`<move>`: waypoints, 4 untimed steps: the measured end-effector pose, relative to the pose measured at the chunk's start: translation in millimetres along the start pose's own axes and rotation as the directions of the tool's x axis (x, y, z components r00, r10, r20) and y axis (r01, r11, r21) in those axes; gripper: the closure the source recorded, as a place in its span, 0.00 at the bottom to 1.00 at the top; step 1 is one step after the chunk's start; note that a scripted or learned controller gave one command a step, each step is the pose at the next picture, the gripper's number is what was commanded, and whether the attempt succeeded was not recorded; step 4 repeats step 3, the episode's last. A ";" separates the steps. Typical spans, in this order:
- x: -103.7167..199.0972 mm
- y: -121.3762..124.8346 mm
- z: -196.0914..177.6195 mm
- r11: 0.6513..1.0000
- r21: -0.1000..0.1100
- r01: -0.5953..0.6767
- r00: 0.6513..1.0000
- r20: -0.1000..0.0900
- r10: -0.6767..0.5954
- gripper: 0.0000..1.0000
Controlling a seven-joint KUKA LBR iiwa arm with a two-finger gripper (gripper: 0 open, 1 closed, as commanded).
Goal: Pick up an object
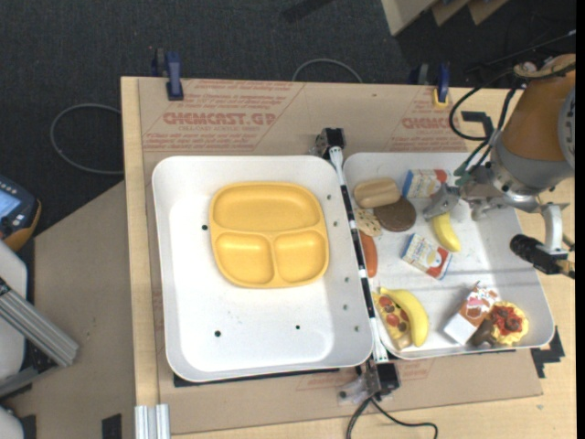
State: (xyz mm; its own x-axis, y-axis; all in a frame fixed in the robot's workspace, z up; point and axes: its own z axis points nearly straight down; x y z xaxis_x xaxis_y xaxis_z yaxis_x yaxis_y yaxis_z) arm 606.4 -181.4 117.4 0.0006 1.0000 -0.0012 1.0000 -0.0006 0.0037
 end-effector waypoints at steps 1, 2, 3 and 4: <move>3.4 -13.7 32.1 1.000 0.000 -0.001 1.000 -0.001 0.001 0.00; 3.7 -13.5 21.9 1.000 -0.001 0.001 1.000 0.000 -0.001 1.00; 114.2 -9.3 -74.0 1.000 -0.008 0.012 1.000 -0.004 -0.012 1.00; 114.2 -9.3 -74.0 1.000 -0.008 0.012 1.000 -0.004 -0.012 1.00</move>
